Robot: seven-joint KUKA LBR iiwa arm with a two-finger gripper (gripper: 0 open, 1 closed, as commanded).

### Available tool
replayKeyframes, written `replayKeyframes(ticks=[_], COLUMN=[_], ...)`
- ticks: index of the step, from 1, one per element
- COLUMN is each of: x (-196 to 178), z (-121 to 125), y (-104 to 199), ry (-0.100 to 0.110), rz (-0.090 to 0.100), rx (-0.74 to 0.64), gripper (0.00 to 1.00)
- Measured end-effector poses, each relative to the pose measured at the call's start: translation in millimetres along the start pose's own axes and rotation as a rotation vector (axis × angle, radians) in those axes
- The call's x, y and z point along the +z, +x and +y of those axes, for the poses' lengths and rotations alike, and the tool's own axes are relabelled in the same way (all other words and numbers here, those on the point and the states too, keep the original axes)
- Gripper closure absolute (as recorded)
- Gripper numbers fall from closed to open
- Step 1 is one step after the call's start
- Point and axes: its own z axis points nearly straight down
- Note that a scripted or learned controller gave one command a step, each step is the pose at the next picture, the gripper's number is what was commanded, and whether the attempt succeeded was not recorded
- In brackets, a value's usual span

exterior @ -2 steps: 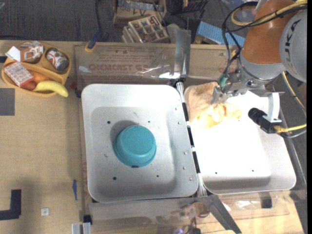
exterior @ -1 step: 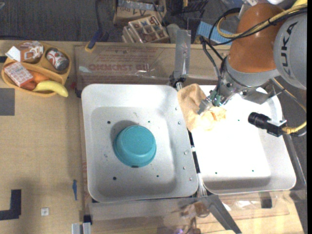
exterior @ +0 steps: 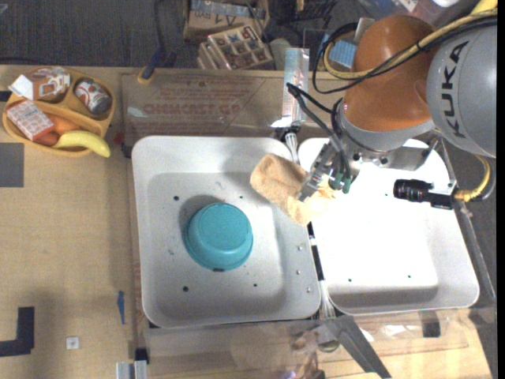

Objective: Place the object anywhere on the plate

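Camera view looks down at a slant on two shallow white bins set side by side on a wooden bench (exterior: 71,235). The grey arm (exterior: 465,77) with its orange band (exterior: 390,73) reaches in from the right, and its tool (exterior: 316,184) hangs over the inner edge of the bins, near their far side. A tan cloth (exterior: 276,181) is clamped between the tool's fingers at its right end; the rest of the cloth drapes to the left, over the rim of the left bin (exterior: 158,290), with a smaller fold hanging just below the tool. A teal plate (exterior: 219,235), round and dome-shaped as if turned upside down, sits in the middle of the left bin, apart from the cloth, nearer the camera and to its left. The right bin (exterior: 394,283) lies beneath the arm. At the bench's far left corner stands a yellow tray (exterior: 24,136) holding a banana (exterior: 83,140) and some small packets.
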Motion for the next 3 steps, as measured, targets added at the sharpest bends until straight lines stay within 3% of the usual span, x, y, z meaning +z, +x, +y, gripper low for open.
replayKeyframes(ticks=[1,2,3], x=[9.9,7.6,7.3], z=[15.7,37.8,37.7], y=[53.3,96.7,96.5], ry=[0.0,0.0,0.0], rz=[0.001,0.001,0.0], rx=[-0.395,-0.552,-0.552], gripper=[1.0,1.0,0.0])
